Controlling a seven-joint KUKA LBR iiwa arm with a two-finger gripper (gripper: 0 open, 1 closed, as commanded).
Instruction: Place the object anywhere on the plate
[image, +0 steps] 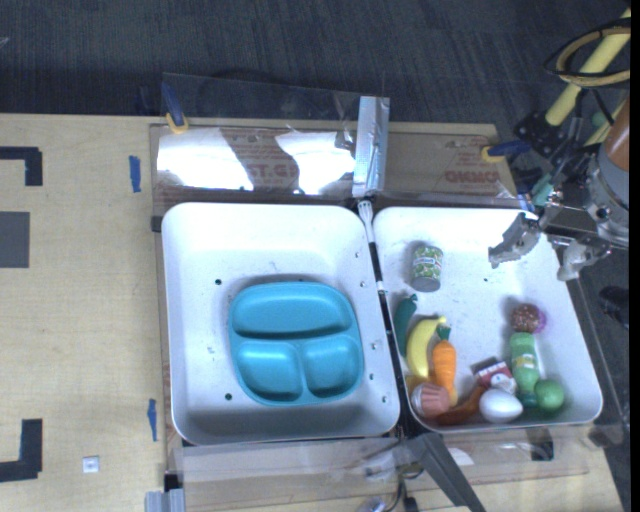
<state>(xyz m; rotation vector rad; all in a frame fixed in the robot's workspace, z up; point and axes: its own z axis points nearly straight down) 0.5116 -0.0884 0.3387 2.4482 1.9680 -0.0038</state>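
A blue divided plate (295, 340) lies in the left white bin (190, 250). The right bin (470, 235) holds the toy food: a small green can (427, 266), a banana (421, 340), a carrot (443, 366), a white egg (500, 405), a green bottle (523, 355) and a dark red ball (527, 318). My gripper (538, 255) hangs over the right bin's far right corner, above and right of the can. It is open, with nothing between its fingers.
A green ball (549, 395), a red box (491, 372) and a pink piece (432, 400) crowd the right bin's near edge. A clear plastic sheet and cardboard (300, 150) stand behind the bins. Cables (585, 60) hang at the top right.
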